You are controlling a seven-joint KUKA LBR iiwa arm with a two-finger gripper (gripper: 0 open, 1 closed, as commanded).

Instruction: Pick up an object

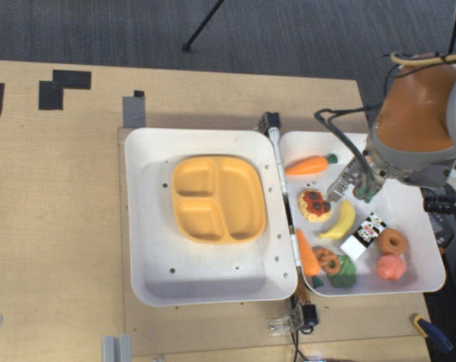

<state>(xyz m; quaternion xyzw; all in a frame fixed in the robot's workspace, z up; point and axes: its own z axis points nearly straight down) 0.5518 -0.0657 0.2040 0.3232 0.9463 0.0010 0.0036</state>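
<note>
My gripper [340,191] hangs over the right bin [424,281], its metal fingers spread a little just right of a small toy pizza [314,205]; nothing sits between them. A yellow banana [340,222] lies just below the fingertips. An orange carrot [307,165] rests near the bin's top left. Lower down lie a second carrot [307,253], a pretzel [327,261], a green vegetable [343,271], a brown donut [392,241], a pink ball [391,267] and a black and white block [366,234].
The left bin [149,225] holds a yellow divided plate [217,198]. A metal divider [281,194] runs between the two bins. The arm's orange band [413,111] looms over the right bin's top right corner. Tan bench surface lies to the left.
</note>
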